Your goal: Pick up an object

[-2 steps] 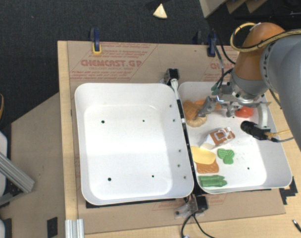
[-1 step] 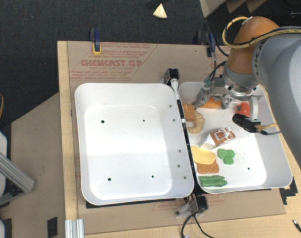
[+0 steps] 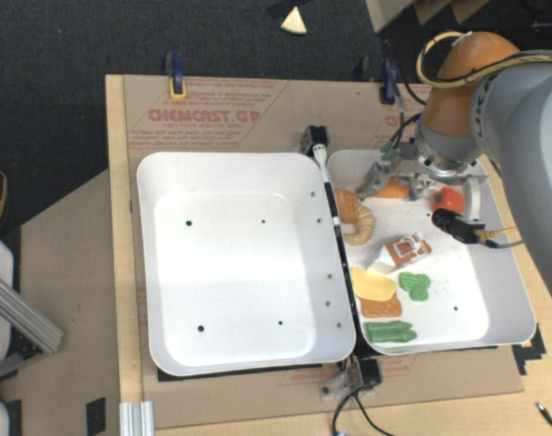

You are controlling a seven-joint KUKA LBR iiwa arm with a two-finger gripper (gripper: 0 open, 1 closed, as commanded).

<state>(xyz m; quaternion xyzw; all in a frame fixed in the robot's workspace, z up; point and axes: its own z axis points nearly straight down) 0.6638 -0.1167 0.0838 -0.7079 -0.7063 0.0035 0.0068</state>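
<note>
In the camera view, two white bins sit side by side on a brown board [image 3: 231, 107]. The left bin [image 3: 231, 262] fills the middle of the frame. The right bin [image 3: 471, 289] is on the right side of the frame, and all the toys are in it.

The grey arm [image 3: 521, 107] comes in from the upper right. Its gripper [image 3: 385, 178] is low over the top end of the right bin. I cannot tell if it is squeezing or let go, and nothing I can see is held in it. A small orange piece [image 3: 396, 190] lies just beside the gripper tip. A red piece [image 3: 448, 198] sits near it, to the right, partly under the wrist.

Lower down, a tan curved bread [image 3: 357, 218] lies against the bin's left wall. A brown and white box [image 3: 408, 250] is in the middle. Below it are a yellow piece [image 3: 373, 285], a green leafy piece [image 3: 415, 286], an orange-brown slab [image 3: 381, 307] and a long green piece [image 3: 391, 332].
</note>
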